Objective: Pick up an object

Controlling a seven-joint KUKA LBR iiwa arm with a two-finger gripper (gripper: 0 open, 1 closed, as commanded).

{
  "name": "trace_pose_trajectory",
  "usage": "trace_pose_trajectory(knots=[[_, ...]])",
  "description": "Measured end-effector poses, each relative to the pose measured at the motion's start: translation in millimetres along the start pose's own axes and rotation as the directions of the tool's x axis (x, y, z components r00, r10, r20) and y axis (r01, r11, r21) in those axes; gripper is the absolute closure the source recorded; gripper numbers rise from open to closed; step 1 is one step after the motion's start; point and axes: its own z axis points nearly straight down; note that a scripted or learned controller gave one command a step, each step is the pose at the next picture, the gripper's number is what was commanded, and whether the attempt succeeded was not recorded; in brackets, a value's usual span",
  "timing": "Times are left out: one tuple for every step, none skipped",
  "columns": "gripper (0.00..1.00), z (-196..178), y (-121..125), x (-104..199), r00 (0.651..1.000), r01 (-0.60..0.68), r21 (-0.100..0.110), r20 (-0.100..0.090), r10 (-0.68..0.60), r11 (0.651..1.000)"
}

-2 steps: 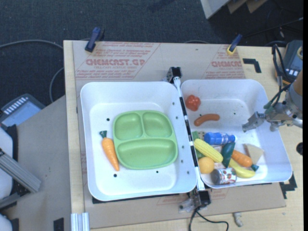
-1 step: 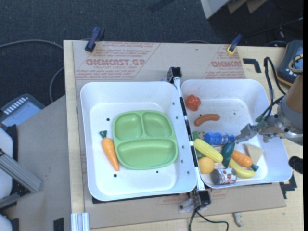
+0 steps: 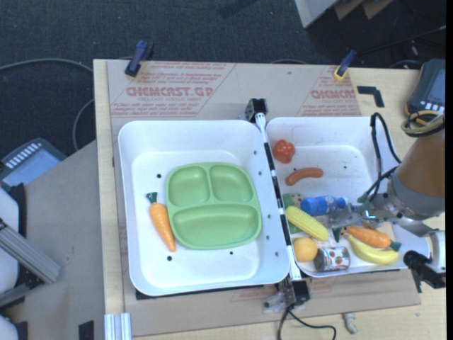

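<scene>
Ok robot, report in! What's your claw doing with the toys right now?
End effector low in right white bin, over the toy pile. Nearest: orange plastic carrot, yellow plastic banana, blue plastic bottle. Nothing lifted yet.

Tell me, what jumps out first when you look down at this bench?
Most striking is the green divided plate in the left bin, with a toy carrot beside it. The right bin holds a heap of toy food: a tomato, sausage, corn and banana, where the grey arm reaches in.
</scene>
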Motion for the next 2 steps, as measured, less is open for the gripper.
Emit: trace_pose_trajectory(knots=[[0.0,-56.9,113.6,6.5,1.0,0.001,-0.005,0.002,-0.001,1.0],[0.0,-18.9,89.1,61.3,1.0,0.001,0.0,0.0,-0.001,1.0]])
